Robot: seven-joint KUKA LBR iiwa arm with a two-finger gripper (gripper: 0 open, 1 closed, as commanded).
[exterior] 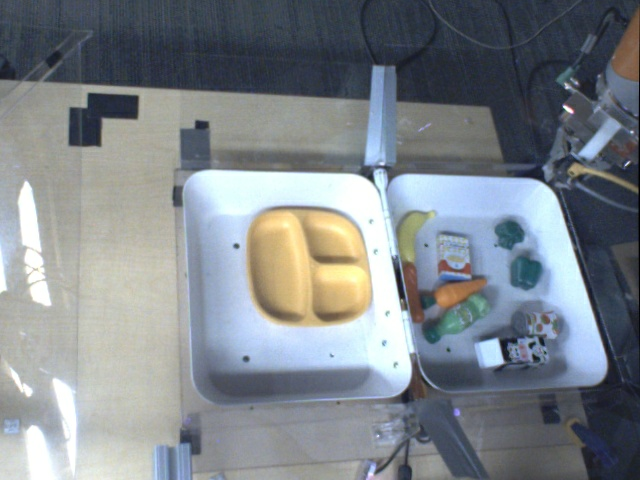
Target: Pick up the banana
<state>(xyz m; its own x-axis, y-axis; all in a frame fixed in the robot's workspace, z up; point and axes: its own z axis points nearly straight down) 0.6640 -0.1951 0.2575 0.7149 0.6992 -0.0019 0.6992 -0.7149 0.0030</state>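
**Banana at rest in the right bin, my pincer off at the upper right**

My arm [622, 68] enters at the upper right corner, outside the bins. I see its orange band and some grey and white hardware below it, with a yellow cable running off beside it. The pincer end is cut off and cluttered there, so I cannot tell whether it is spread or pressed together. Nothing from the bins is seen in it.

The banana [413, 234] lies in the right bin [570, 298], in its upper left part, close against the wall it shares with the left bin. It is yellow with a greenish tip at the top and curves downward. My arm is well apart from it.

Other contents of the right bin: a small carton [454, 256] with a red and white label just beside the banana on its right; an orange carrot [459, 293] below the carton, lying at a slant; a thin red-orange stick-like item [412, 290] along the left wall below the banana; a green bottle [457, 319] tilted below the carrot; two dark green pieces [509, 233] [526, 271] toward the right side; a small patterned box [537, 322] and a black and white box [514, 352] near the lower right.

The left bin [215, 348] holds a yellow divided tray [308, 266] with three compartments, set about the middle.

Both bins sit side by side on a pale wooden bench [90, 268].
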